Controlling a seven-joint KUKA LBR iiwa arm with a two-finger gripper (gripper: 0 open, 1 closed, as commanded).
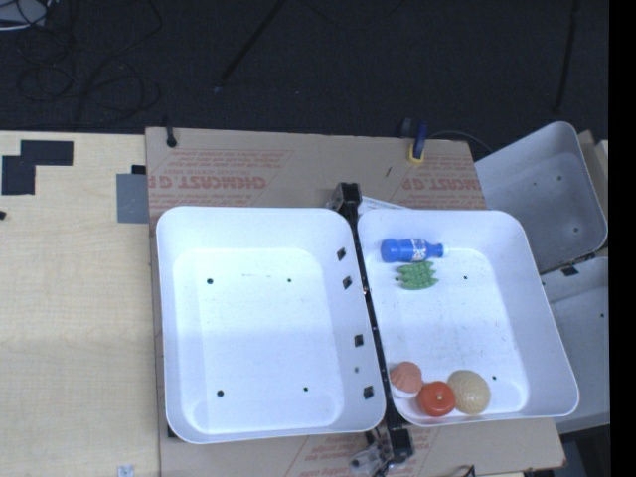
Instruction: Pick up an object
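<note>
The right bin (pixel 517 266) holds several small objects. A blue bottle with a white cap (pixel 410 249) lies on its side near the bin's far left corner. Just below it rests a small green leafy piece (pixel 417 276). At the near edge sit a pink shell-like piece (pixel 405 376), a red tomato-like ball (pixel 435 398) and a tan round piece (pixel 469 391), close together and touching. The left bin (pixel 189 266) sits beside it.
Both bins rest on a brown cardboard sheet (pixel 298 172) over a pale wooden bench (pixel 70 296). A black clip strip (pixel 360 296) joins the bins. A grey panel (pixel 542 182) leans at the right. A yellow-blue clamp (pixel 417 142) stands at the cardboard's far edge.
</note>
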